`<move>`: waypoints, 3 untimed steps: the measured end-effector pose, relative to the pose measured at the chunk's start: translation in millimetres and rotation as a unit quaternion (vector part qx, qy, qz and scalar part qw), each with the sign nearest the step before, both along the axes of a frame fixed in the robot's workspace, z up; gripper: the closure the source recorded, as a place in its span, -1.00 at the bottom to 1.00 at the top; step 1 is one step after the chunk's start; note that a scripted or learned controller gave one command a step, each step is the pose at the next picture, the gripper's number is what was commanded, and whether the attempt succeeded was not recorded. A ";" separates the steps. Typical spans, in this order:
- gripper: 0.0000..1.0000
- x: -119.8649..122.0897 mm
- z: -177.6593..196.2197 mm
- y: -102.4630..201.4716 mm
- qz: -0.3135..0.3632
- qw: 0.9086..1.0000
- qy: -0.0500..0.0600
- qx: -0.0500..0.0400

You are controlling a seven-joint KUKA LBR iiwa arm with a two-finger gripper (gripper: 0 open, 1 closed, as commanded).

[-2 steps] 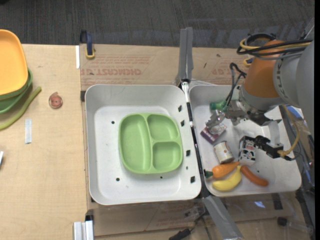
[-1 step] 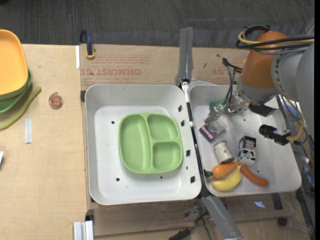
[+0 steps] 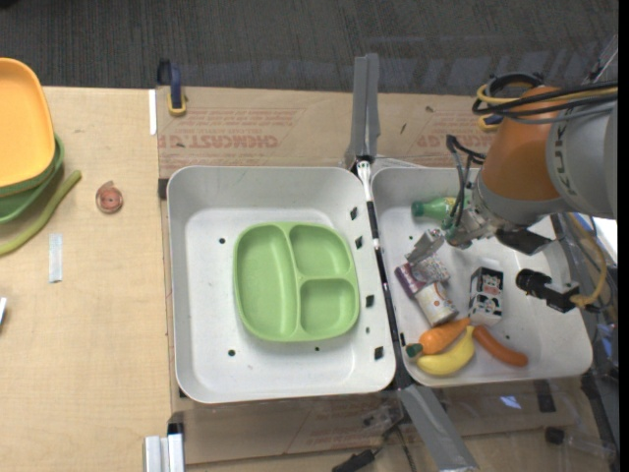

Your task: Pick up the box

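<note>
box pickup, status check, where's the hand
Hand low in right bin, over clutter. Box flat nearby, not held. Banana, carrot, bottle around it.

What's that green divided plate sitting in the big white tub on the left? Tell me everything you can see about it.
The green plate is a pale green tray that looks like smooth plastic, with rounded corners and three sections: one long section on its left and two smaller ones stacked on its right. It lies flat, right way up, slightly turned, near the middle of the left bin, resting on the bin's white floor. The sections look bare and clean.
</note>
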State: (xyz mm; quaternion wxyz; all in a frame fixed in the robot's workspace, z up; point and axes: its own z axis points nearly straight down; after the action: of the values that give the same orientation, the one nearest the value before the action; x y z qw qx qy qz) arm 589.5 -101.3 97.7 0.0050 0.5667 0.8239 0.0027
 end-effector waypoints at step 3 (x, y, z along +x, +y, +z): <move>-1.00 -42.0 0.1 1.3 0.075 0.997 -0.001 -0.001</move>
State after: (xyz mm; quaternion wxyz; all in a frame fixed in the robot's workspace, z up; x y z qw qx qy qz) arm 547.5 -100.0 97.8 0.0064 0.5029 0.8643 0.0029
